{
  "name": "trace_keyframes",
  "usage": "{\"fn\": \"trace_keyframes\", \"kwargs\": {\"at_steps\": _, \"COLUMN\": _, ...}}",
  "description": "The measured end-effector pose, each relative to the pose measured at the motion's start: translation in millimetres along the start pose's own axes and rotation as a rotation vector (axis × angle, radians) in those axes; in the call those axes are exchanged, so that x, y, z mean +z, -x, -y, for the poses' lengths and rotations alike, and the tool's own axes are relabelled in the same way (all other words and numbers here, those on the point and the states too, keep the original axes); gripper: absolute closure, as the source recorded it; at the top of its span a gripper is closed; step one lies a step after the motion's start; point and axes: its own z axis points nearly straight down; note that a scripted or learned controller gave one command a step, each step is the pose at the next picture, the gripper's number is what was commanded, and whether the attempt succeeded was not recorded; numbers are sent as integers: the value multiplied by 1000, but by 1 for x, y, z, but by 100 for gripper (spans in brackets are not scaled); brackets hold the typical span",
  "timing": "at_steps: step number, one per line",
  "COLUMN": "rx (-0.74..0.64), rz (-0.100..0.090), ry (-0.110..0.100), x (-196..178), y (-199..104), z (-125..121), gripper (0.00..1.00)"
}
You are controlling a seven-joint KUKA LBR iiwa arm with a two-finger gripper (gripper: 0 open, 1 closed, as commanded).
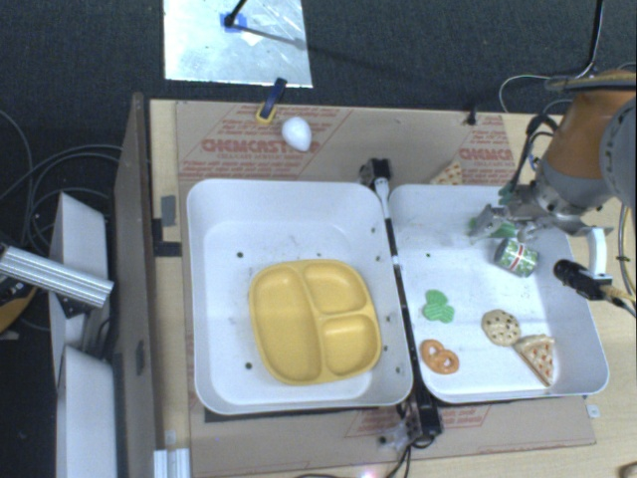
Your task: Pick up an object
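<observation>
- Bench [249, 137]: cardboard-lined, on dark carpet.
- Left bin [229, 217]: yellow divided tray [314, 320] at centre.
- Right bin [567, 366]: gripper [506, 229], fingers apart, above green-striped can [517, 256]; pretzel [439, 356], cookie [500, 326] near front edge.

White egg-like ball [297, 132] and yellow-and-blue clip [270, 102] on the cardboard [328, 137] behind the bins; foil sheet [236, 26] beyond.

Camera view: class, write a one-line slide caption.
Gripper above a small can in the right bin; yellow tray in the left.
</observation>
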Motion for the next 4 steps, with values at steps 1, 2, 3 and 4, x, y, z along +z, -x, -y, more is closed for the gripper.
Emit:
{"fn": "trace_keyframes", "kwargs": {"at_steps": 1, "rx": 8, "rz": 2, "ry": 1, "x": 1, "y": 25, "z": 0, "gripper": 0}}
{"fn": "trace_keyframes", "kwargs": {"at_steps": 2, "rx": 2, "rz": 1, "ry": 2, "x": 32, "y": 0, "z": -35, "gripper": 0}}
{"fn": "trace_keyframes", "kwargs": {"at_steps": 3, "rx": 7, "rz": 5, "ry": 10, "x": -73, "y": 26, "z": -37, "gripper": 0}}
{"fn": "trace_keyframes", "kwargs": {"at_steps": 4, "rx": 3, "rz": 3, "ry": 2, "x": 33, "y": 1, "z": -28, "gripper": 0}}
